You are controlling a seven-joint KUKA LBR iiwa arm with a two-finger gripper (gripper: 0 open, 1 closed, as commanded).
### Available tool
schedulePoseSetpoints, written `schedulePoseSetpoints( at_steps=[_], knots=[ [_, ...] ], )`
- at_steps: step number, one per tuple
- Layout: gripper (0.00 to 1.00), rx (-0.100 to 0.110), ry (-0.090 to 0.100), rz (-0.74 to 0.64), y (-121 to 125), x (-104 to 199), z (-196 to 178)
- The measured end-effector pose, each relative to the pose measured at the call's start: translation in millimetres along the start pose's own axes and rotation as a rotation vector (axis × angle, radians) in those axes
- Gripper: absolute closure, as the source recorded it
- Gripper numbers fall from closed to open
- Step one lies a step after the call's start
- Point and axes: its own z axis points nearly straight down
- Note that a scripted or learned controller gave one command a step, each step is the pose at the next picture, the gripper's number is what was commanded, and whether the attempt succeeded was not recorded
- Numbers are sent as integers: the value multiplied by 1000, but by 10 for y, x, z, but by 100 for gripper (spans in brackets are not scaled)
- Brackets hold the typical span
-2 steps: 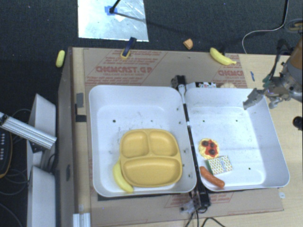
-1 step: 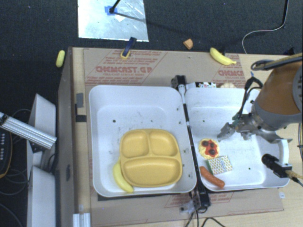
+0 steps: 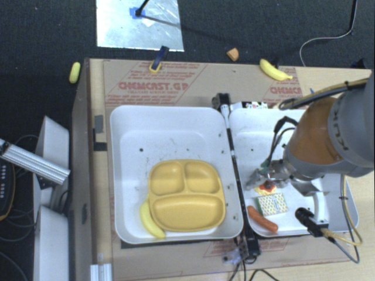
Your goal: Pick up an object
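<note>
The grey arm [image 3: 334,136] covers much of the right bin [image 3: 258,127], and the gripper [image 3: 266,179] beneath it is too blurred to tell how it stands. The bins sit on a cardboard-covered tabletop [image 3: 176,84] over dark floor [image 3: 41,34]. At the right bin's near edge, a patterned packet [image 3: 272,204] lies just below the gripper, beside an orange sausage [image 3: 262,219] whose long axis slants toward the near right corner.

- Two bins sit side by side on the surface [image 3: 193,78]: the left bin [image 3: 126,157] mid-frame, the right bin [image 3: 252,136] beside it.
- A divided plate [image 3: 186,195] lies in the left bin's lower part, a banana [image 3: 150,220] touching its lower-left edge.
- In the right bin's lower part, a sausage [image 3: 262,219] lies just below a small packet [image 3: 272,204].
- Another banana [image 3: 274,70] lies on the surface, upper right.
</note>
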Motion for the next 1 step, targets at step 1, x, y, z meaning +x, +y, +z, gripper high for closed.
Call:
schedulePoseSetpoints(
  at_steps=[1],
  knots=[
    [100,-1,0,1,7,-3,-104]
  ],
)
